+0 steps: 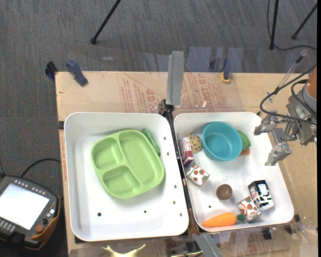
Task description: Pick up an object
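My gripper (270,142) hangs over the right rim of the right bin (287,189), open, with nothing between its fingers. To its left a teal bowl (222,142) sits in that bin. Nearer the front lie a black-and-white carton (261,193), a strawberry-print carton (249,209), a brown ball (223,191) and an orange carrot (220,220). Another small printed carton (198,174), a cookie (195,143) and a dark packet (186,151) lie by the bin's left wall. A green item (245,140) peeks out behind the bowl.
The left bin (75,143) holds a light green divided plate (127,163). A grey upright post (175,82) stands behind the seam between the bins. A teach pendant (21,210) lies on the floor at the lower left.
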Robot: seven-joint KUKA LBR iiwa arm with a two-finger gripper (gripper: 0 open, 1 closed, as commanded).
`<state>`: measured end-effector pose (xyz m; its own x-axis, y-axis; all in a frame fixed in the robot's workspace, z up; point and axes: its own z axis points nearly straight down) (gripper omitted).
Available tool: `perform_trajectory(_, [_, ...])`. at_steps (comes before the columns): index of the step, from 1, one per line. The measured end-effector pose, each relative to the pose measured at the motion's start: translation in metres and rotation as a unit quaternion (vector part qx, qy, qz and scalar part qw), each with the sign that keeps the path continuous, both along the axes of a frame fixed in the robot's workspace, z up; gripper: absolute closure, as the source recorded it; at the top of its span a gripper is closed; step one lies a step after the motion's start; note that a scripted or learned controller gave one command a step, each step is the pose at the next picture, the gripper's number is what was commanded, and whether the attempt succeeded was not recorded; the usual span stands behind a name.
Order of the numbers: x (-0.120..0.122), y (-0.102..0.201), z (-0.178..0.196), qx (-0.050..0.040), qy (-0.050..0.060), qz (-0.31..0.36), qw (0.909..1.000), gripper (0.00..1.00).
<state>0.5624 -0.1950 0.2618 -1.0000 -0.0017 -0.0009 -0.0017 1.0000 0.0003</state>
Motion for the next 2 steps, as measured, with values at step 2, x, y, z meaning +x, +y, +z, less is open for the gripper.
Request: perform_trajectory(2, [-0.038, -0.013, -0.176, 0.0018, 0.002, 0.14, 0.9902, 0.0])
